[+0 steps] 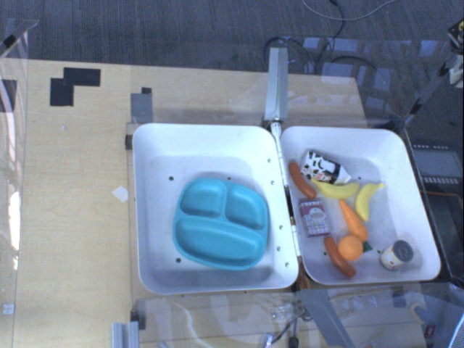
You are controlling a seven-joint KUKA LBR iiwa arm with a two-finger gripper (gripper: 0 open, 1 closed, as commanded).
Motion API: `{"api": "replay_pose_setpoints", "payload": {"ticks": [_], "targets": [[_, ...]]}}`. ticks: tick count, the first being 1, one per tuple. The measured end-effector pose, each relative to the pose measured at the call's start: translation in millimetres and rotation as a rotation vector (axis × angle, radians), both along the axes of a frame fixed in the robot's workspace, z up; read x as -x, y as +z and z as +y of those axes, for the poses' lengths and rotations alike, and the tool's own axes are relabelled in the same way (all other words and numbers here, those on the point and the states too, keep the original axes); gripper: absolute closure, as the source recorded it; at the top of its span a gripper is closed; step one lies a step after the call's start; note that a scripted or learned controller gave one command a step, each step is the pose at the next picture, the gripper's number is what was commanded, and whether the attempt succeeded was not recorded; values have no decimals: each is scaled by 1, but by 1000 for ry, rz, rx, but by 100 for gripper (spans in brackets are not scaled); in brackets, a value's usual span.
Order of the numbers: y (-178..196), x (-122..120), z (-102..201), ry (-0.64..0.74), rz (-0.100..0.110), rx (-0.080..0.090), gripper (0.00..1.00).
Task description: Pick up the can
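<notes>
The can (396, 254) lies tipped on its side in the right bin (406, 158), at about 5 o'clock of that bin's floor, its round end facing the camera; it sits apart from the other items, with the orange (350, 248) nearest, at its 9 o'clock. A carrot (353, 220) lies just above the orange, at 12 o'clock from it; 2 bananas (353, 192) lie near the bin's centre; a black-and-white cow-patterned carton (323, 167) rests at the bin's 11 o'clock; a sausage (301, 180) runs along the left wall; a small red-and-white card pack (314, 217) lies at 8 o'clock; a second sausage (338, 257) touches the orange's lower edge. The left bin (156, 194) holds a blue 3-compartment tray (220, 222), slightly tilted, on the pale wooden worktop (65, 216); I cannot tell the tool's state.
</notes>
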State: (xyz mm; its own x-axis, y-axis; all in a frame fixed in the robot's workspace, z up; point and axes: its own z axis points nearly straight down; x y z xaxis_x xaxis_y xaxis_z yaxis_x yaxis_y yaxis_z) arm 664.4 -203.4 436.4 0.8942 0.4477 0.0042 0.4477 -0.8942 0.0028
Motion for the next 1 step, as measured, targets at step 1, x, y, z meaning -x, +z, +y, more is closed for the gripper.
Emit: {"api": "replay_pose_setpoints", "payload": {"ticks": [1], "targets": [[0, 8, -2, -259, 1, -2, 100]]}}
